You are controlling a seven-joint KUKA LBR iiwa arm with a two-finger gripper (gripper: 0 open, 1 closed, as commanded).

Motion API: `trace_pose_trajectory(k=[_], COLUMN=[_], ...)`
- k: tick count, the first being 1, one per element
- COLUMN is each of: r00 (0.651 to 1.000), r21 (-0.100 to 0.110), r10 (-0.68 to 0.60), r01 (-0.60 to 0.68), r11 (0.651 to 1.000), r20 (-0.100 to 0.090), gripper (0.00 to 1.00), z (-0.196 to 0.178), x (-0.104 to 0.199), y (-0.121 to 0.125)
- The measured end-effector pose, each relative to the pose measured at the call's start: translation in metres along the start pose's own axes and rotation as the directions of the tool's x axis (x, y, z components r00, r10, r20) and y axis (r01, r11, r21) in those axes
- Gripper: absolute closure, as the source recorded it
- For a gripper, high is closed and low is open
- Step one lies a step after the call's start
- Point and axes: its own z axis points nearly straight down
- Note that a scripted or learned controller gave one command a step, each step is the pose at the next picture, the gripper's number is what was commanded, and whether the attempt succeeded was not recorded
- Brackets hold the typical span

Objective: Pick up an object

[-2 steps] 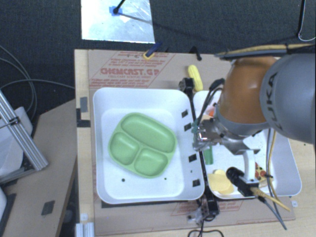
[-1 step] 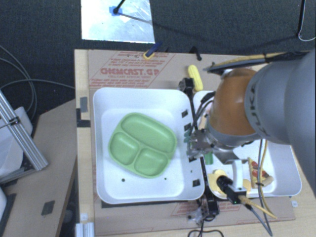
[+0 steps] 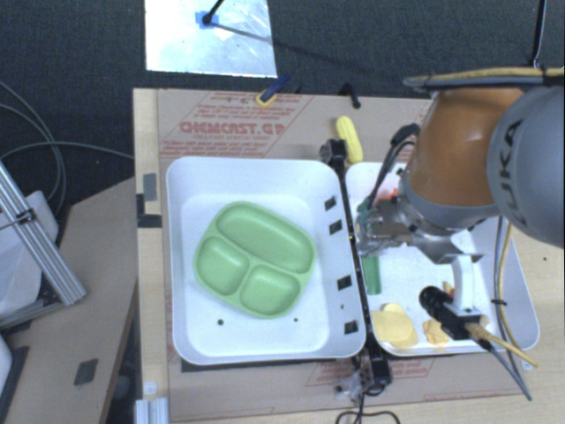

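Hanging over the shallow white right-hand bin, the grey arm with its orange band covers most of that bin's far half. The pincer sits low beneath the wrist, close to the bin's left wall, and the bulk of the arm hides its tip, so I cannot tell whether it is open or closed, nor whether anything is in it.

Inside the right-hand bin, a slim dark-green stick lies along the left wall, just below the pincer; whether the two touch is not clear. A rounded pale-yellow lump rests in the bin's near left corner. A smaller crinkled yellow piece lies just to the right of it, along the near wall.

Left of the right-hand bin, touching it wall to wall, stands the second white bin, holding a pale-green three-compartment plastic plate. Beyond the right-hand bin's far left corner, a yellow banana-shaped toy lies on the brown printed cardboard sheet that covers the bench.
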Motion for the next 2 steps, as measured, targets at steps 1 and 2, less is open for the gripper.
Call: trace_pose_trajectory(k=[1,2], r00=[1.0,1.0], r21=[-0.01,0.005], r10=[0.002,-0.002], r01=[-0.002,0.002], r11=[1.0,1.0], r20=[0.0,0.0], gripper=[1.0,1.0], z=[-0.143,-0.164], x=[-0.036,-0.019], y=[0.001,0.0])
